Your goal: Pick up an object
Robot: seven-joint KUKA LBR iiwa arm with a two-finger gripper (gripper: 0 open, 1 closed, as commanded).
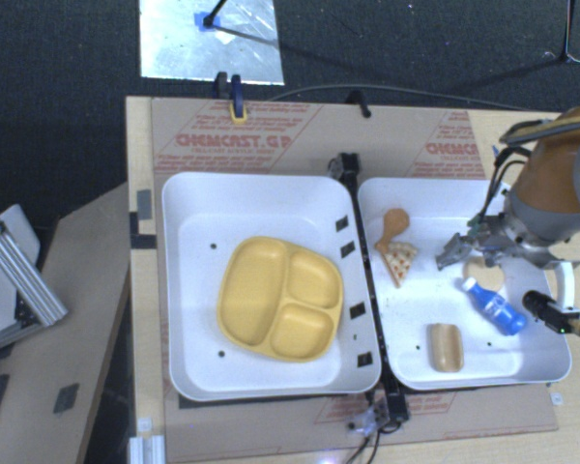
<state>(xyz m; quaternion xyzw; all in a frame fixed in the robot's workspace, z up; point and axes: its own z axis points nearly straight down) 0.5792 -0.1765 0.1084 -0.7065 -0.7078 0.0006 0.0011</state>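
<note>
1. The grey arm with its orange band reached in from the right, and its two-finger gripper [461, 252] hung low over the right shallow white bin [420, 201], probably lining up for a grasp.
2. Whether the pincer was spread or pressed together could not be told; nothing was seen pinched in it.
3. Candidates lay loose on that bin's floor: a small blue plastic bottle [493, 305] just beside the gripper, a tan bread-roll-shaped toy [445, 346] nearer the front, and a wedge-shaped pizza-slice toy [399, 261] touching a brown drumstick-shaped toy [394, 224] towards the divider.
4. The left white bin [188, 259] held a yellow compartmented plastic tray [280, 298], lying flat and well apart from the gripper, so it seemed an unlikely target.
</note>
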